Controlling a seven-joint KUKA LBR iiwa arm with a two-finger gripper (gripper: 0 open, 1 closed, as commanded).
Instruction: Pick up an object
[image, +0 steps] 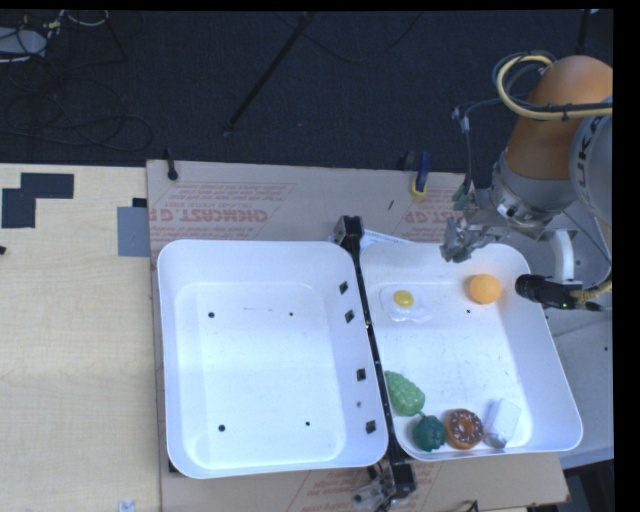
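The right bin (545, 345) holds several objects. An orange ball (484, 289) lies near its far right corner. A fried egg toy (405, 301) rests at the far left of that bin. Along the near edge sit a light green leafy piece (405, 392), a dark green lump (430, 432), a brown sprinkled donut (463, 428) and a small white block (503, 420). My gripper (458, 245) hangs over the far rim of the right bin, up and to the left of the orange ball. Nothing shows between its fingers.
The left bin (170, 330) lies beside the right one, with a black divider strip (362, 330) where they meet. Both rest on a cardboard sheet (250, 205) on the wooden bench. The arm's orange band (560, 110) rises at the far right.
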